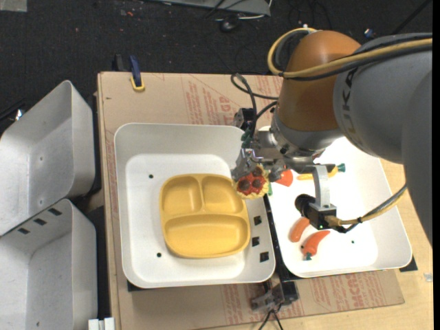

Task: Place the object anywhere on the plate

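A yellow divided plate lies in the left white bin. My gripper hangs over the plate's right rim, close to the wall between the two bins. A small red and dark toy, like a bunch of berries, sits between its fingertips, so the gripper is shut on it. The grey arm with its orange band reaches in from the right and hides much of the right bin's upper part.
The right bin holds an orange carrot-like toy, a red-orange pepper-like toy, a red piece and a small yellow-green piece. A black cable crosses that bin. Grey trays stand at the left.
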### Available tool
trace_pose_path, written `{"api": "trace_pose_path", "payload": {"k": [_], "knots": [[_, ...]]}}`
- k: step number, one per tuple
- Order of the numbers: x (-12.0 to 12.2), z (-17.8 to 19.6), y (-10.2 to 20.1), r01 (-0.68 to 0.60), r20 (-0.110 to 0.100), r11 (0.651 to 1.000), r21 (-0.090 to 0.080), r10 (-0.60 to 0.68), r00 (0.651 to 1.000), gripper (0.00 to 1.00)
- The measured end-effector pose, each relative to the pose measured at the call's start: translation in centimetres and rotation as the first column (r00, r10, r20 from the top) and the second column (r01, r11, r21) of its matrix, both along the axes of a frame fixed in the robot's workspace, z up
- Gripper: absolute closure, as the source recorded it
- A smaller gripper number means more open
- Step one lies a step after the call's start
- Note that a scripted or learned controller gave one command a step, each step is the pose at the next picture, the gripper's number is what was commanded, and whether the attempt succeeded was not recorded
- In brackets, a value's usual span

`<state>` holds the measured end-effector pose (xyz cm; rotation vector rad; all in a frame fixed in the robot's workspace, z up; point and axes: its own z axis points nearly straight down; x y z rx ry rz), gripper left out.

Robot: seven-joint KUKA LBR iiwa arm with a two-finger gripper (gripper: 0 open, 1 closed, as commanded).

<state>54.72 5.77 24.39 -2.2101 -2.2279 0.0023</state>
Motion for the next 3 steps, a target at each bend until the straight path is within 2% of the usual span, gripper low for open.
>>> {"api": "trace_pose_path", "payload": {"k": [1,2,3], "knots": [[-0.17,-0.24,5.74,0.001,0.003,1.0,-0.001,-0.001,1.0,1.0],[-1.16,-0.39,5.69,0.005,0.001,1.0,-0.002,-0.005,1.0,1.0],[-1.13,-0.38,5.68,0.006,0.001,1.0,-0.002,-0.006,1.0,0.0]]}}
